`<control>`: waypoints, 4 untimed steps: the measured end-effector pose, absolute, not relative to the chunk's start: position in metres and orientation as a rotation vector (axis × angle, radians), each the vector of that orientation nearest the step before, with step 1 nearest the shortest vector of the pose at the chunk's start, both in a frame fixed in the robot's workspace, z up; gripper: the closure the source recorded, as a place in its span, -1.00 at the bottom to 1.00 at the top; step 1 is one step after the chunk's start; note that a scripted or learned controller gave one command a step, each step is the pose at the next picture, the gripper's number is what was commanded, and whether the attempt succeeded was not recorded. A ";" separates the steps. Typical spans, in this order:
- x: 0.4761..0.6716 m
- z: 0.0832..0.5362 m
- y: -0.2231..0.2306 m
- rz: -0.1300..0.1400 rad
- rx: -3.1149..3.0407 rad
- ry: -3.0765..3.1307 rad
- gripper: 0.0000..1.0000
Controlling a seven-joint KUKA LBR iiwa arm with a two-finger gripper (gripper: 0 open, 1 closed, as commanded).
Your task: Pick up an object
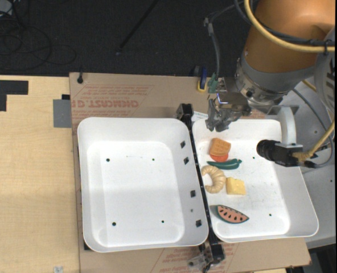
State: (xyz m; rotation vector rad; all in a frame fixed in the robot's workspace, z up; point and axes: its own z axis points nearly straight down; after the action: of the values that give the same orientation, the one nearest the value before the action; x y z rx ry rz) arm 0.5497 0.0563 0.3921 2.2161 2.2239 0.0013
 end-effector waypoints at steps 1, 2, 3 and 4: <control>0.508 0.381 0.046 -0.007 2.228 2.221 1.00; 0.534 0.428 0.092 0.003 2.217 2.224 1.00; 0.489 0.269 0.083 -0.022 2.230 2.227 1.00; 0.476 0.390 0.102 0.006 2.216 2.224 1.00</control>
State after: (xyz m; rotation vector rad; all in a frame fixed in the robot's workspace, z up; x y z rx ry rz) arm 0.4756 0.1019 0.3904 2.2164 2.2236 0.0063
